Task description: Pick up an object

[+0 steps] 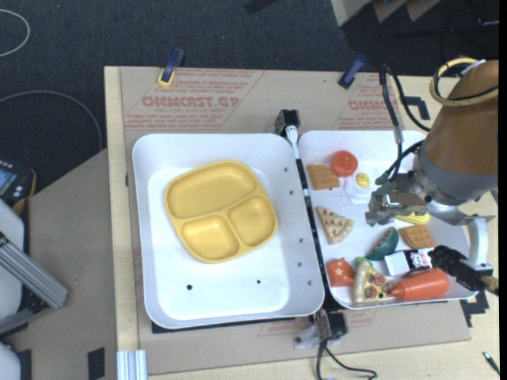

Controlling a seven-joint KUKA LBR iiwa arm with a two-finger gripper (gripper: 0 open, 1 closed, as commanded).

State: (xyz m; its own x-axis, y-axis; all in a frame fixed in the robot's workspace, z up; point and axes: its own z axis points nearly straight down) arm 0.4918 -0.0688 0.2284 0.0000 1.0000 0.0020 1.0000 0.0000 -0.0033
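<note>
My gripper (387,210) hangs over the middle of the right bin (372,143), below the grey arm with its orange band. Toy foods lie around it. A red tomato (344,163), a tan bread piece (322,177) and a small yellow item (362,180) lie to its upper left. A pizza slice (333,225) lies to its left. Just below it are a teal piece (386,245) and a waffle square (416,237). I see nothing held in the gripper.
The left bin (150,236) bears a yellow divided plate (219,210). Along the right bin's near edge lie a red piece (340,271), another pizza slice (367,282), an orange carrot (420,285) and a black-and-white item (408,260). Clamps sit on the divider between the bins.
</note>
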